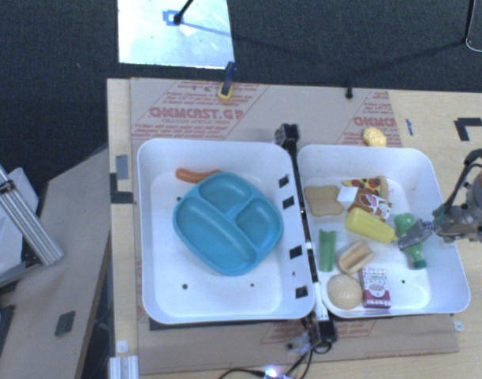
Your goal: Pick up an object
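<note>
Over the right bin (444, 181), the gripper (415, 238) meets a green toy (409, 239); its grasp cannot be told.

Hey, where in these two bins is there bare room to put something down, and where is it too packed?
Left bin: bare floor along the near edge, below the blue divided plate, and in its far right corner beyond the orange sausage. Right bin: bare near right corner, past the small red carton. Its middle is crowded, from the toast to the bun, with the gripper there.
</note>
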`<state>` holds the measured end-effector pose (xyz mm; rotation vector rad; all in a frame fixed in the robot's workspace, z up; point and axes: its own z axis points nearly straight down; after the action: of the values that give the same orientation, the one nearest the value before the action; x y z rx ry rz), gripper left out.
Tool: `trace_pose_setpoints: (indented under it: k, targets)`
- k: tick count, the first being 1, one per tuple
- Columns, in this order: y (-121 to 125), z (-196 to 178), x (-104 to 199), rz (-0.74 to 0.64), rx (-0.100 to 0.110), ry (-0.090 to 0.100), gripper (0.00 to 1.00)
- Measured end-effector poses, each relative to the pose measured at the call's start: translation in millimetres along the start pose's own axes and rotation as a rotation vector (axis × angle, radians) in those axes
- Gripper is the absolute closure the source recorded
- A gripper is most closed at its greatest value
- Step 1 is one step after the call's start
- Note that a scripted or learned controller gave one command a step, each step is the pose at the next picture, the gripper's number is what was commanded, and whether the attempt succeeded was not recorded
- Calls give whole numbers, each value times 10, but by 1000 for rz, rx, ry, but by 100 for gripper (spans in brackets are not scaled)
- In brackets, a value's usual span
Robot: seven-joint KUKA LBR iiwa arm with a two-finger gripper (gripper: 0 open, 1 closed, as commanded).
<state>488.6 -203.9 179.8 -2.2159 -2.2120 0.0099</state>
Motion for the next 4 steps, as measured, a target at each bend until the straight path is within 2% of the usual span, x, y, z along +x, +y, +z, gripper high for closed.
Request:
trace_pose_setpoints:
  k: [1, 2, 3, 4]
  targets:
    - [33, -66, 7, -5, -13, -4, 0]
    - [73, 550, 25, -3, -11, -2, 0]
    - [82, 973, 28, -3, -11, -2, 0]
    - [91, 848, 22, -3, -16, -4, 100]
